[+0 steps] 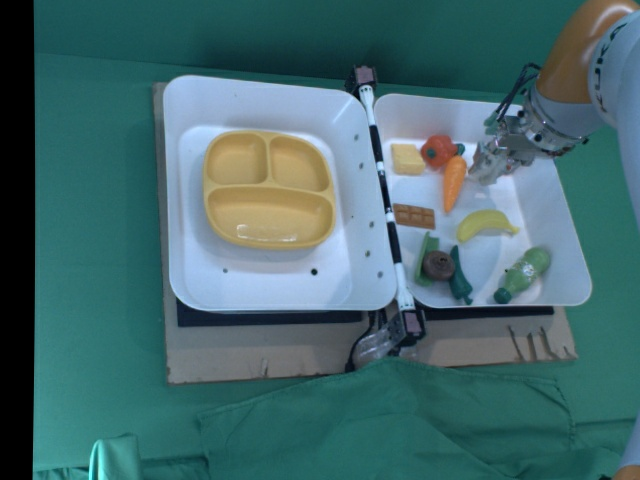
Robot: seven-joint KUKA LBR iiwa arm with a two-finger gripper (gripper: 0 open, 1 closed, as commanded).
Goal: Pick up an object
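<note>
The right bin (pixel 560 218) holds several toy foods: a yellow cheese block (pixel 406 158), a red tomato (pixel 437 149), an orange carrot (pixel 454 183), a brown waffle (pixel 413 215), a yellow banana (pixel 485 225), a brown round piece (pixel 438 264) on green leaves, and a green bottle (pixel 523 274). My gripper (pixel 489 166) hangs over the bin's upper middle, just right of the carrot's top end. Nothing shows between its fingers.
The left bin (pixel 190 268) carries a yellow three-compartment plate (pixel 268 189). A black-and-white divider bar (pixel 385 203) runs between the bins. Green cloth lies bunched in front of the bench (pixel 400 418). The arm comes in from the upper right.
</note>
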